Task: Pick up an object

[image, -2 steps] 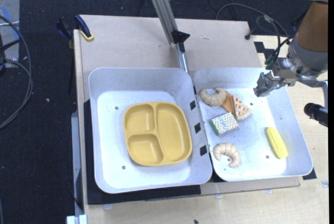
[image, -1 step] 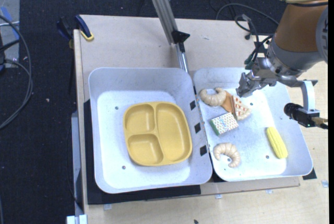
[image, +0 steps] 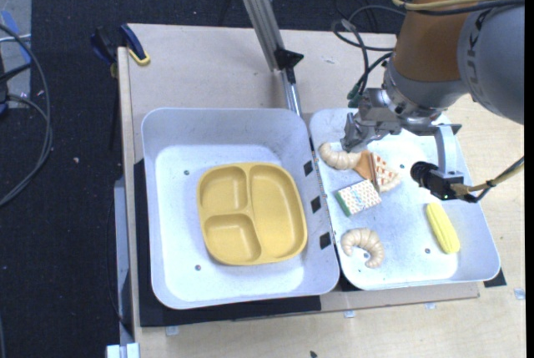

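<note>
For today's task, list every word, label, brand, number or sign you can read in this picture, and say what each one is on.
No text can be read.
Arm: a dark mark on the grey casing, too blurred to read.
Small box in the right bin: dotted pattern, no readable print.
Yellow tray: plain.

- The right bin (image: 467, 264) is crowded at its left: a croissant (image: 340, 156), a pizza slice (image: 380, 171) and a patterned block (image: 360, 197) lie close together under the pincer (image: 360, 133); a second croissant (image: 365, 245) sits near the front
- Bare floor lies between the block and the corn cob (image: 441, 227)
- A divided yellow tray (image: 250, 212) takes the left bin's (image: 167, 139) middle; its margins are bare
</note>
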You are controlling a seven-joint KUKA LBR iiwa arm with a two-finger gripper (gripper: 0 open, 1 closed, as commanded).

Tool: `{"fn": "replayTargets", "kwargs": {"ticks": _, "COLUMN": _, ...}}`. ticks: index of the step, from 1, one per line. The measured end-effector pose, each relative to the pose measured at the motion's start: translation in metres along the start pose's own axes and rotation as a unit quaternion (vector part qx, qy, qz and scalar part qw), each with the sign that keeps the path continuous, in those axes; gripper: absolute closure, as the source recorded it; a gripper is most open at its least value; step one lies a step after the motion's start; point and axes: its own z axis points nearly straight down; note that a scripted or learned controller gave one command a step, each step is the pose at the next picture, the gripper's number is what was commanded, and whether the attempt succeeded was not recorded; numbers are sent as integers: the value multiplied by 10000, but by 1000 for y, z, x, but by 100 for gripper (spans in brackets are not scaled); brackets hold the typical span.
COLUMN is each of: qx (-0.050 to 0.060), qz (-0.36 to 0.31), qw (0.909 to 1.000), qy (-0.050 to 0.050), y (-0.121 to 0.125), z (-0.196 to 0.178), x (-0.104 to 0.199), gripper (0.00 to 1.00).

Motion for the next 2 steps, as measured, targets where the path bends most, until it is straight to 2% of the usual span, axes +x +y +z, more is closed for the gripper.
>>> {"fn": "replayTargets", "kwargs": {"ticks": 2, "qx": -7, "qz": 7, "qw": 10000, "qy": -5, "y": 45, "z": 13, "x": 91, "gripper": 100}}
